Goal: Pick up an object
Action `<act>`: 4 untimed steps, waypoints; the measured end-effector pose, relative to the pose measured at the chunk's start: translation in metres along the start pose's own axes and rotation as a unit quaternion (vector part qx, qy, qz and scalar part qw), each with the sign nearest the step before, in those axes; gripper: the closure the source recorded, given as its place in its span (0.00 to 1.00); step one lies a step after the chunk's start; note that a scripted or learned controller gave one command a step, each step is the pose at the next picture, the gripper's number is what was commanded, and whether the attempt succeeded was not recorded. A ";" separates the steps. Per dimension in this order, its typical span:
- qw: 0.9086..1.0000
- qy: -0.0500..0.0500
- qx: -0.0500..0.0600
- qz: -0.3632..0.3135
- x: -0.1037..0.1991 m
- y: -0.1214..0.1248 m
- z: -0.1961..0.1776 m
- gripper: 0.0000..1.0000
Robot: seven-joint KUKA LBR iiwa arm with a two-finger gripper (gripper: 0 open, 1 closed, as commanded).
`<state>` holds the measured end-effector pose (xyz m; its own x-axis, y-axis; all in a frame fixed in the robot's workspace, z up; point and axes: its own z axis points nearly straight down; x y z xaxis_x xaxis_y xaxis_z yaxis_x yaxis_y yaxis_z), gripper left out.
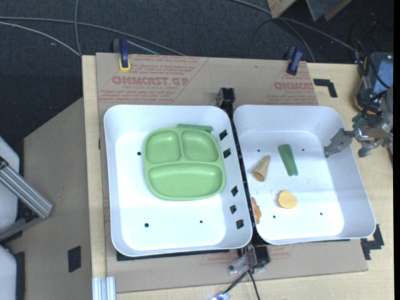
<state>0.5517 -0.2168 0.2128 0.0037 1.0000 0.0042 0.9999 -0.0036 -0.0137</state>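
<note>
The arm enters at the right edge of the camera view, only its end section in sight, blurred and partly cut off by the frame. The gripper [342, 141] sits low at that edge, pointing leftward, with one grey finger [336, 144] angled down and to the left. Its other finger cannot be made out.

Right bin [350, 186]: green stick [287, 160], cone [261, 167], yellow disc [287, 199] crowd its left half, near the divider; right half open. Left bin [125, 217]: green plate [184, 164] blocks centre; front edge strip free.
</note>
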 end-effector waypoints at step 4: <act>1.000 0.003 -0.005 -0.004 0.001 0.017 0.130 0.00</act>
<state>0.5666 -0.2153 0.0829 -0.0042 0.9999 0.0107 1.0000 0.0042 -0.0045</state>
